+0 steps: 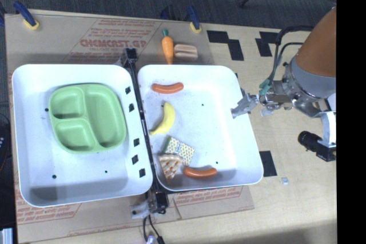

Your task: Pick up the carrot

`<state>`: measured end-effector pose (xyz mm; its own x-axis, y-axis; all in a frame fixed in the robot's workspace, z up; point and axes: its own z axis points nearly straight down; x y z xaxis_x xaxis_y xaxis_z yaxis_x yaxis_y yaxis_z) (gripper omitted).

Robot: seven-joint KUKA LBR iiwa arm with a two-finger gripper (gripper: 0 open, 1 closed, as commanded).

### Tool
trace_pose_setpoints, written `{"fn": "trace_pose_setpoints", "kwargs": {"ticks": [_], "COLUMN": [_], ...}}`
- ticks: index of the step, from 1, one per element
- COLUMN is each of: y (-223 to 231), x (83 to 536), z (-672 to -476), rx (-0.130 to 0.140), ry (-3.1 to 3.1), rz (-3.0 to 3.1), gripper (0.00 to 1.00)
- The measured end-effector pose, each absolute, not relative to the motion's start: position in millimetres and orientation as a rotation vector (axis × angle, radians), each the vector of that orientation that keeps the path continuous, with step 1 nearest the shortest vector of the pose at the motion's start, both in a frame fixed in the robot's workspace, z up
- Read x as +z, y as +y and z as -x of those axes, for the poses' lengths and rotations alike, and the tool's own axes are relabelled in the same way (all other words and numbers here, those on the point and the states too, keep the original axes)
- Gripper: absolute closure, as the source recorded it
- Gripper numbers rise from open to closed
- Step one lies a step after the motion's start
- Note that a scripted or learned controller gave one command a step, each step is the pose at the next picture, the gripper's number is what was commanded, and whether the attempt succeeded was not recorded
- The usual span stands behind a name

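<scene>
The carrot lies outside both bins, on the bench just beyond the far rim of the right bin. It is orange with a small green top; the green end points away from the bin and the tapered end points toward the rim. A tan, bread-like item lies just beside the carrot on its right.

The gripper sits at the right rim of the right bin, over the edge of the bin wall, well apart from the carrot. Nothing is visible between its fingers; how far apart they stand cannot be told at this size. The arm extends from the gripper toward the right side of the view.

The right bin contains:
- a sausage near the far left corner
- a banana near the left wall, roughly mid-bin
- a patterned packet below the banana
- a cracker-like item touching the packet
- a second sausage near the front wall

The left bin holds a green divided plate with three compartments, set toward the far half of the bin
</scene>
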<state>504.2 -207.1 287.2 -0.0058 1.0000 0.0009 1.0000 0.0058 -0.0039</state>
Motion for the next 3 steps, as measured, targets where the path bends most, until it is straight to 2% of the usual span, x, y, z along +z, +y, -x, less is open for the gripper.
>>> {"fn": "trace_pose_setpoints", "kwargs": {"ticks": [1,2,3], "y": [-211,-191,-191], "x": [224,90,102], "z": [-590.2,-655.8,-656.9], "rx": [0.005,0.004,0.004], "ry": [-2.181,-2.118,-2.126], "rz": [2.256,2.314,2.308], "gripper": [0.00,0.00,1.00]}}
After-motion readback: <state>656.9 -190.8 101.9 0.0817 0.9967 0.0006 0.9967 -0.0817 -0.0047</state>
